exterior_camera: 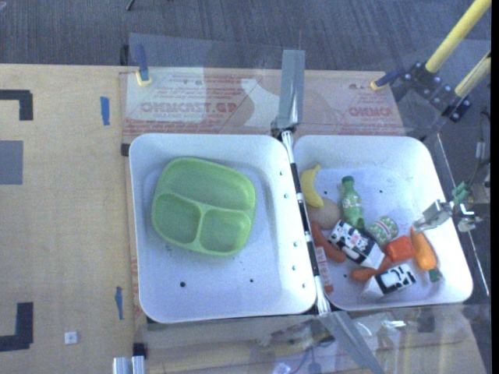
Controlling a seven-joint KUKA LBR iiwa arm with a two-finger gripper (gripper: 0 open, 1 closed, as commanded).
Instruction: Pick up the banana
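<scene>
Seen from above, two shallow white bins sit side by side on a table; the left bin (148,287) holds a green divided plate (204,206); the right bin (405,150) holds a heap of small toys. The banana (311,186) lies at the far left of the right bin, just beside the wall shared with the left bin, its long axis running far to near with a slight curve. The tool (446,211) sits at that bin's right edge, well apart from the banana; whether it is spread or pressed together cannot be told; nothing shows in it. The banana lies leftward and slightly farther from the tool, across a green bottle (352,199) and the other toys.
</scene>
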